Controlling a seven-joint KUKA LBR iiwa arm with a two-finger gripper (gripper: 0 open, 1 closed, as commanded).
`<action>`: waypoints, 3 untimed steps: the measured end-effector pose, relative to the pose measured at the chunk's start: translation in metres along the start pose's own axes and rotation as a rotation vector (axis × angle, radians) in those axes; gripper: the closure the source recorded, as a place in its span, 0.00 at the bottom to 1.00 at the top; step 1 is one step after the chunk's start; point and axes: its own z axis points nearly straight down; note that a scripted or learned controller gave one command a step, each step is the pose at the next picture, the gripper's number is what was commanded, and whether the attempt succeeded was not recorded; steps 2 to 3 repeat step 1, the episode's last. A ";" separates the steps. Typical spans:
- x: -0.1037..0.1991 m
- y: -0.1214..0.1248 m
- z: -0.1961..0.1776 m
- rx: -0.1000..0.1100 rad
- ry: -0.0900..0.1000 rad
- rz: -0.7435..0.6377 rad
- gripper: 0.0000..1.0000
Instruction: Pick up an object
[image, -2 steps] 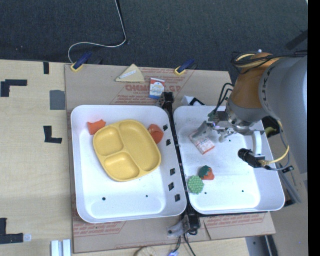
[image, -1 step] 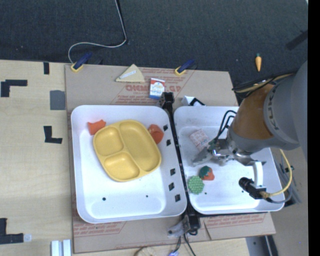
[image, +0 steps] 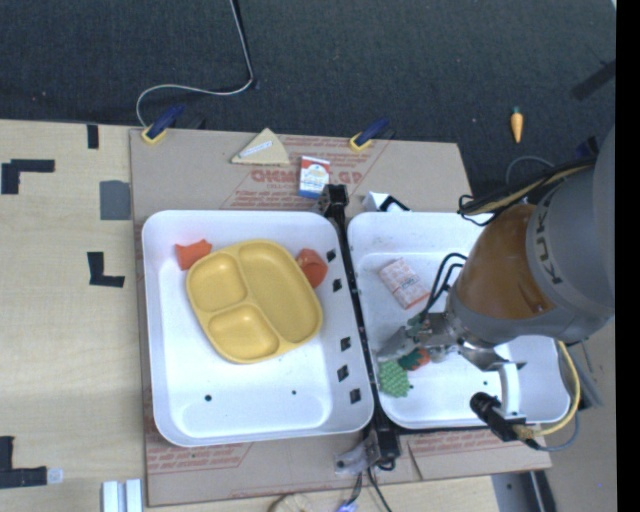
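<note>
My gripper (image: 418, 345) hangs low in the right bin (image: 450, 232), near the bin's left front part. Just under and left of it lies a small green toy (image: 393, 378), with a bit of red-orange (image: 422, 353) showing by the fingers. A pale pink packet (image: 402, 281) lies further back in the same bin. The left bin (image: 165, 330) holds a yellow divided plate (image: 254, 298), with an orange piece (image: 192, 251) at its back left and a red-orange piece (image: 313, 265) at its right.
The bulky grey arm with its orange band (image: 510, 270) covers the right bin's right half. A black divider (image: 345, 300) runs between the bins. Behind them on the cardboard lie a small red-and-white box (image: 314, 177) and a tan wedge (image: 262, 148).
</note>
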 end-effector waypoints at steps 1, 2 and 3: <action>-0.001 0.000 -0.010 0.000 -0.001 0.001 1.00; -0.001 0.000 -0.010 0.000 -0.001 0.001 1.00; -0.001 0.000 -0.010 0.000 -0.001 0.001 1.00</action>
